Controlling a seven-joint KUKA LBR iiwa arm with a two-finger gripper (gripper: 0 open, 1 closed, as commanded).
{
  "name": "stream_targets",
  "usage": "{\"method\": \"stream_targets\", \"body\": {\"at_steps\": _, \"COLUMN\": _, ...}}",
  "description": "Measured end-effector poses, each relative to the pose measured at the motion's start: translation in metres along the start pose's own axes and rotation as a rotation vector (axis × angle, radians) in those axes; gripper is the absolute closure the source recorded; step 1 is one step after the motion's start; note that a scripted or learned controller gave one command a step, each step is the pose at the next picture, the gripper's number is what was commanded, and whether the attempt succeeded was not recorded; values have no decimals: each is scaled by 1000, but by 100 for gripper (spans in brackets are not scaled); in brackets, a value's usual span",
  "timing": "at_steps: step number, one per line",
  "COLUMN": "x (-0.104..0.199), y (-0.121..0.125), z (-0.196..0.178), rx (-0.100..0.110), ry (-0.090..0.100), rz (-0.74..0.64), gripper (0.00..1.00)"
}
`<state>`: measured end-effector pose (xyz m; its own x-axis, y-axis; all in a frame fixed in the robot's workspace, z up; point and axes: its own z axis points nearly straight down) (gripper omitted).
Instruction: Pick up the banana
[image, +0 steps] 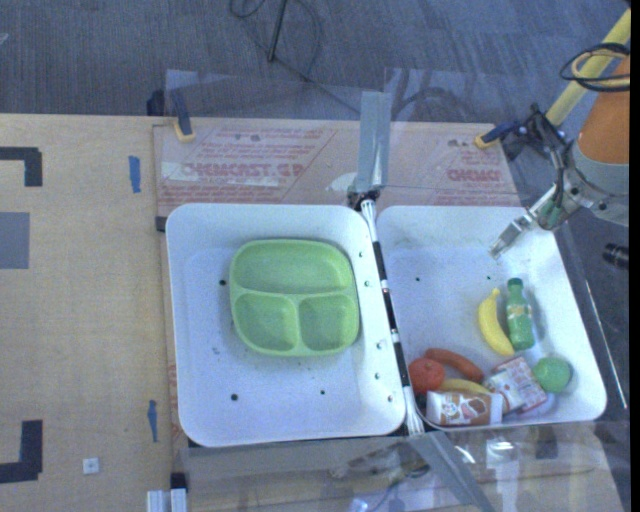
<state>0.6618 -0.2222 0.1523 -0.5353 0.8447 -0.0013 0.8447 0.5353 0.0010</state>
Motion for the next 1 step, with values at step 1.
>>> {"method": "stream_targets", "body": {"at_steps": 1, "x": 64, "y": -16, "z": 63, "rx": -1, "ry": 1, "rz": -223, "gripper": 0}}
